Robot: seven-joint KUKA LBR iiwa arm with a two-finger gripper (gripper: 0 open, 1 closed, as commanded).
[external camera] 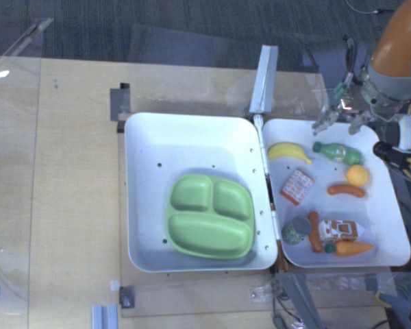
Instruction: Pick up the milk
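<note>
The open, empty pincer (342,120) hovers at the far edge of the right bin (390,242), well apart from the milk carton (340,230), so it risks catching the nearer green bottle (338,153) instead.

The milk (340,230), a small white carton with brown and red printing, is seen lying on its side in the right bin (392,204), near that bin's front edge and toward its front right corner. The printed design is apparently a cow, though blurred.
</note>
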